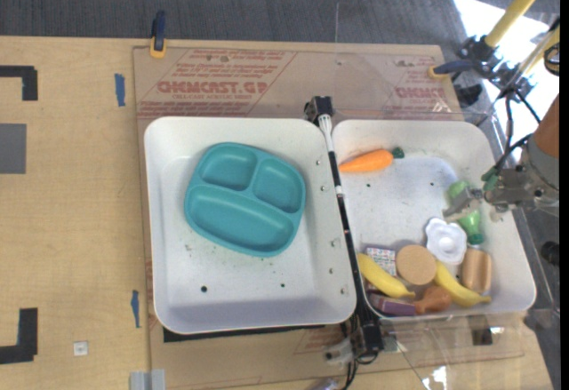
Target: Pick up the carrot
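Observation:
The carrot (366, 161), orange with a small green top at its right end, lies on its side in the far left corner of the right bin (418, 179), close to the wall between the two bins. My gripper (498, 190) hangs at the right rim of that bin, well to the right of the carrot and a little nearer the front. It is dark and partly cut off by the edge of the view, just above a green toy (460, 194). Nothing shows in its grasp.
A teal divided plate (246, 198) lies in the left bin (169, 228). The right bin's front right corner is crowded: a white piece (444, 240), a wooden disc (416, 264), two bananas (382, 274), a brown cylinder (476, 269) and a purple piece (396, 305).

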You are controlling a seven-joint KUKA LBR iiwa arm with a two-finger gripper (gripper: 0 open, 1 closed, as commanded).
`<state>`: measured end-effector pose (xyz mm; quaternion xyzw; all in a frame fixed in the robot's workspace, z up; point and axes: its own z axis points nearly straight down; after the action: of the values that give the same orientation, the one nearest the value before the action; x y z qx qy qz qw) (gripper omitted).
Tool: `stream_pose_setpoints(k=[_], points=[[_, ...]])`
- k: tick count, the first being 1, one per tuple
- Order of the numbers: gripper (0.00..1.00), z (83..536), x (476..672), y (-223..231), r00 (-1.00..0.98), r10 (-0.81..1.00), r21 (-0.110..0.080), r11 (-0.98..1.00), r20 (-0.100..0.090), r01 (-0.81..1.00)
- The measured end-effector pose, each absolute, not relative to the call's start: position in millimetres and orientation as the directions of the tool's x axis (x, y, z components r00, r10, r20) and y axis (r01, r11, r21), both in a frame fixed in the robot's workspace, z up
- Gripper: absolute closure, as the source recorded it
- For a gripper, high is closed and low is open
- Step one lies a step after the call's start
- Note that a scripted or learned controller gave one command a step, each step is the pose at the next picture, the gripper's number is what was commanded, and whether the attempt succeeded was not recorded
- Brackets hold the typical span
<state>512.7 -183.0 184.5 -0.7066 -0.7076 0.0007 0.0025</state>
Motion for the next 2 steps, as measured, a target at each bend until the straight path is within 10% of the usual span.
stream_pose_setpoints(k=[1, 2], points=[[0.00, 237.4, 595.9, -85.5, -0.021, 1.000, 0.008, 0.021, 0.003, 1.000], [0.00, 133.0, 612.2, -90.7, -0.100, 0.995, -0.012, 0.100, 0.003, 0.995]])
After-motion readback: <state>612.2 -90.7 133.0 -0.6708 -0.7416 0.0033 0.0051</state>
